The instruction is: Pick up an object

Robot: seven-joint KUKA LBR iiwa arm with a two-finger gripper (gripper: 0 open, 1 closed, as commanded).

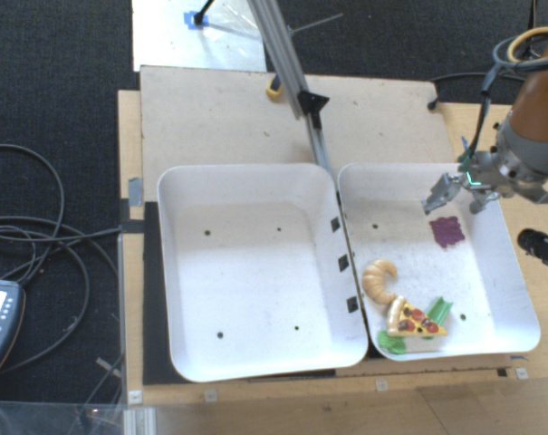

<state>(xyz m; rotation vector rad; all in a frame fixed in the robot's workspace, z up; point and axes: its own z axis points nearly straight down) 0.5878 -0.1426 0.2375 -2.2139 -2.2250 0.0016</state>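
The gripper [458, 195] hangs over the far right part of the right bin [502, 243] with its fingers spread and nothing between them. Just below it a purple piece [447, 231] lies flat on the bin floor. Nearer the front sit a tan croissant [379, 279], a pizza slice [417, 320] and green toys [439, 310].

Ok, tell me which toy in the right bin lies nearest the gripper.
The purple toy, just below the gripper; croissant and pizza slice lie farther down.
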